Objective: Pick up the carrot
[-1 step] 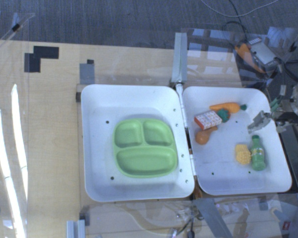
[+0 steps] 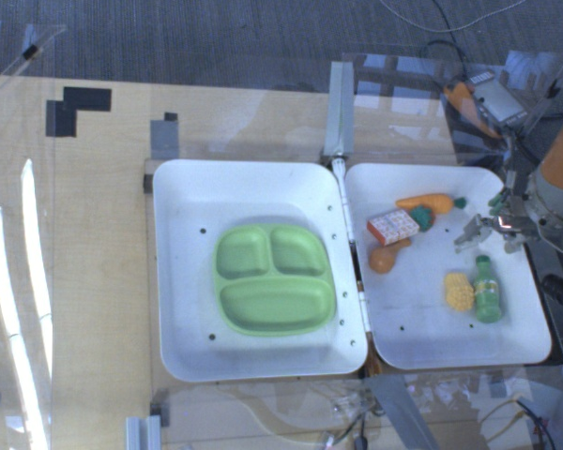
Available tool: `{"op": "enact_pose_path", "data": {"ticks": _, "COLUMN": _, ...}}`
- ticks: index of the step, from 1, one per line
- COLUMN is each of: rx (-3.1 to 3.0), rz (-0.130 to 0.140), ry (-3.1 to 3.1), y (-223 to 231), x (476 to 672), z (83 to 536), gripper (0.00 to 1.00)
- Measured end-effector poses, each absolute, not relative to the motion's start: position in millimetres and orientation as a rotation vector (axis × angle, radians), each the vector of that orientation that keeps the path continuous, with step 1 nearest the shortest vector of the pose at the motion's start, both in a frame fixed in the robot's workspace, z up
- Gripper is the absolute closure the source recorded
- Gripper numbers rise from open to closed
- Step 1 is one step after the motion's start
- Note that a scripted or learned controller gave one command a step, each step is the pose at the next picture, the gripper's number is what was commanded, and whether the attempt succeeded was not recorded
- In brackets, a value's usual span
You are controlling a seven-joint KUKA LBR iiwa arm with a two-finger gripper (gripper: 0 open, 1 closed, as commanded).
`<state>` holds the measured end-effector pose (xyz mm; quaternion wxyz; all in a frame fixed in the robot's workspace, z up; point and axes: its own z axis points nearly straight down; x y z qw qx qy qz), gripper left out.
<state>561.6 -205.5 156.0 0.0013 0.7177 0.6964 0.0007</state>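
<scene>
Green bottle and yellow corn sit at the front of the right bin; the carrot lies at the back.
From the jaws, open wide and holding nothing, the carrot is up and to the left, lying sideways with its leafy end pointing right.

arm: enters from right, orange band visible | gripper: low, fingers spread, holding nothing

camera view: fixed overhead | slanted downward | mid-range | covers both bins
</scene>
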Motion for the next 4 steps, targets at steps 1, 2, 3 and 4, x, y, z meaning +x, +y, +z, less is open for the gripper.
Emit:
{"op": "enact_pose_path", "data": {"ticks": 1, "rx": 2.496, "rz": 0.005, "ry": 1.899, "y": -185, "x": 643.9, "z": 87, "gripper": 0.0}}
{"op": "enact_pose_path", "data": {"ticks": 2, "rx": 2.482, "rz": 0.012, "ry": 1.909, "y": -183, "x": 647.1, "z": 100, "gripper": 1.0}}
{"op": "enact_pose_path", "data": {"ticks": 3, "rx": 2.762, "rz": 0.008, "ry": 1.489, "y": -147, "x": 649.7, "z": 179, "gripper": 1.0}}
{"op": "enact_pose_path", "data": {"ticks": 4, "rx": 2.806, "rz": 0.005, "ry": 1.407, "y": -129, "x": 591.5, "z": 175, "gripper": 1.0}}
